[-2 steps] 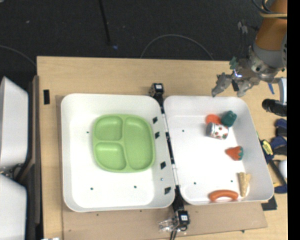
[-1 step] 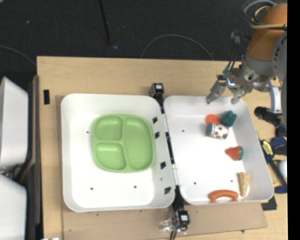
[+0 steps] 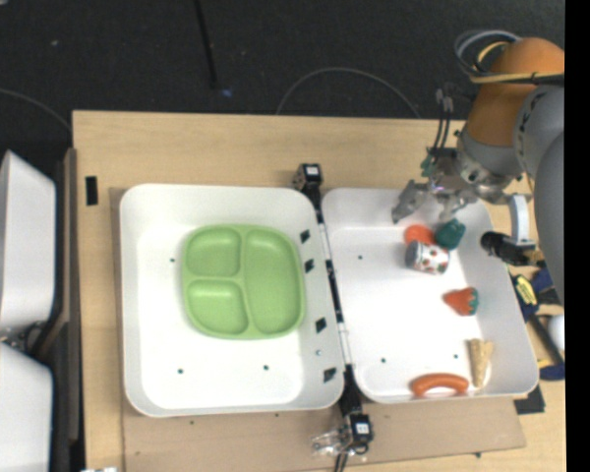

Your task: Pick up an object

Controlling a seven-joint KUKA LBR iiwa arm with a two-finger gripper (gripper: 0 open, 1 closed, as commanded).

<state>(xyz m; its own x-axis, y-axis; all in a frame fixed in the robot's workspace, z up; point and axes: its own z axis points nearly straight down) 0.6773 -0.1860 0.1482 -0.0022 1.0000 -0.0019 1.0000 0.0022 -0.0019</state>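
My gripper (image 3: pixel 435 205) hangs over the far part of the right bin (image 3: pixel 374 293), its fingers spread open with nothing between them. Just below it lie a small orange-red piece (image 3: pixel 418 234) and a teal piece (image 3: pixel 451 232). A white cup with red spots (image 3: pixel 428 258) lies on its side, touching the orange-red piece. Further toward the front are a red strawberry-like toy with a green top (image 3: pixel 461 301), a tan wedge (image 3: pixel 481 360) and an orange sausage shape (image 3: pixel 439 385).
The left bin (image 3: pixel 147 362) holds a green divided plate (image 3: pixel 243 280). Black clips join the two bins along the middle rim (image 3: pixel 326 293). Tools and cables lie on the bench at the right edge (image 3: pixel 524 264), beside the arm.
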